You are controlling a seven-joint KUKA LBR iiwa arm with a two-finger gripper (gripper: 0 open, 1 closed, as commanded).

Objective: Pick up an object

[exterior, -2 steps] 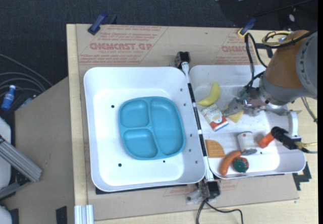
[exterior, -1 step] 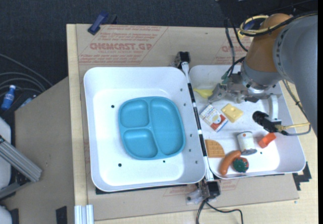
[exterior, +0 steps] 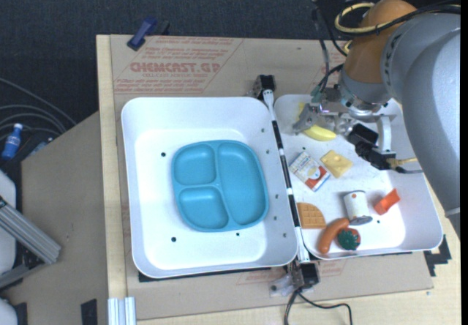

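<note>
Hanging low over the far corner of the right bin (exterior: 409, 239), the gripper (exterior: 327, 113) sits just above a yellow banana-shaped piece (exterior: 319, 132). I read this as the approach or closing stage of a pick, with that yellow piece the likely target, because it lies directly under the tool.

Fingers: dark metal parts crowd the wrist, and from this slanted overhead view I cannot tell how far apart they stand. Nothing is visibly lifted between them; the yellow piece looks to rest on the bin floor. I will not call it a hold.

Arm (exterior: 428, 67) comes in from the right, its orange band (exterior: 380, 42) above the wrist, and it leans over the bin's back edge. That posture keeps the bulk of the arm off the other items.

Rest of the right bin, spread loosely and mostly apart:
- cheese-like yellow wedge (exterior: 336, 163), near the target
- small red and white packet (exterior: 307, 169), by the dividing wall
- waffle-patterned piece (exterior: 311, 216)
- white can with a red band (exterior: 356, 204)
- orange carrot-like piece (exterior: 387, 201)
- sausage (exterior: 330, 235) touching a green and red ball-like item (exterior: 348, 239)

Left bin (exterior: 146, 243) holds a blue divided tray (exterior: 219, 184), lying flat near its middle, well away from the work.

Judgement: the target lies close to the back wall, so a clean closing could be cramped there.
</note>
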